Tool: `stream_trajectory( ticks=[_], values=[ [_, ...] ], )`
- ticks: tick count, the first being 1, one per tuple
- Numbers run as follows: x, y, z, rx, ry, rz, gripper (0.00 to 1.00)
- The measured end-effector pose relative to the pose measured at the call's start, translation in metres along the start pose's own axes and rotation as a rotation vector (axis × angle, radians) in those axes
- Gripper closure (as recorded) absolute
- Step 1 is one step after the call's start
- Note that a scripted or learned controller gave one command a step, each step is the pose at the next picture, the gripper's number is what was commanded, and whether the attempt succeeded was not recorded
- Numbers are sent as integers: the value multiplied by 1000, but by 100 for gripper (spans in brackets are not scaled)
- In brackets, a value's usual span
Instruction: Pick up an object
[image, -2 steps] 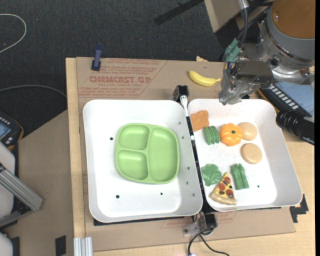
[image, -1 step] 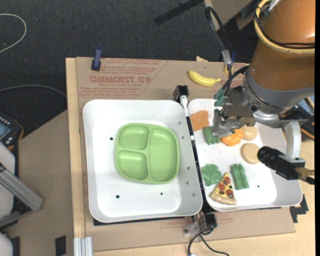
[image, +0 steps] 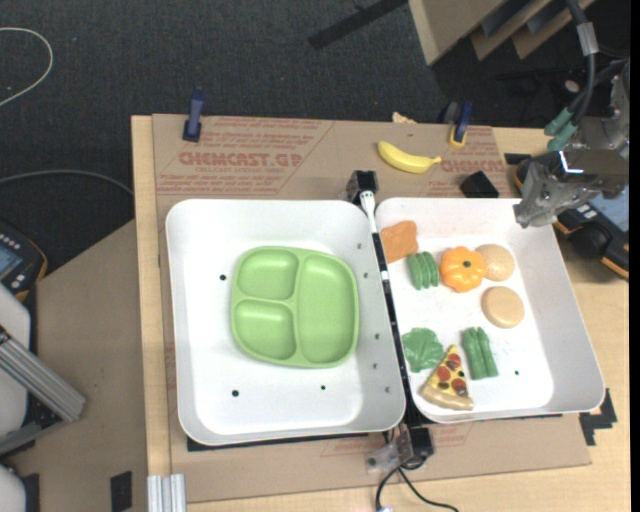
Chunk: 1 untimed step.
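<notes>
a: camera view first, biggest things first — what's on the worktop (image: 250, 160)?

b: two shallow white bins side by side. the left bin (image: 200, 330) carries a green divided plate (image: 296, 305) near its middle. the right bin (image: 560, 330) carries the small toy foods.

a: and the arm?

b: it reaches in at the worktop's far right corner. the end effector (image: 535, 208) hangs over the far right corner of the right bin, above the rim, apart from every food piece. i cannot tell how far open it is; nothing shows between its fingers.

a: go through the foods.

b: an orange slab (image: 399, 240) lies at the far left of the right bin. just nearer, green beans (image: 422, 270) touch an orange pumpkin (image: 462, 268), and a tan bun (image: 494, 262) sits against the pumpkin's right side. a tan cookie (image: 502, 306) lies just nearer than the bun. toward the near edge: a green leafy piece (image: 421, 348), a pizza slice (image: 448, 380) touching it, and another green bean piece (image: 479, 352) just beside them.

a: anything outside the bins?

b: a yellow banana (image: 407, 157) on the worktop beyond the right bin, and two blue clamps (image: 193, 115) on the far edge.
</notes>
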<state>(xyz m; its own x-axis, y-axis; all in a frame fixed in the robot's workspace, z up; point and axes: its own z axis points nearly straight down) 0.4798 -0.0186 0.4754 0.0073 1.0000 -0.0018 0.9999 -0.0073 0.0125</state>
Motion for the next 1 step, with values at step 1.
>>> stream_trajectory(
  ticks=[1],
  values=[
    [-9,-3,126,26,1,-4,100]
  ],
)
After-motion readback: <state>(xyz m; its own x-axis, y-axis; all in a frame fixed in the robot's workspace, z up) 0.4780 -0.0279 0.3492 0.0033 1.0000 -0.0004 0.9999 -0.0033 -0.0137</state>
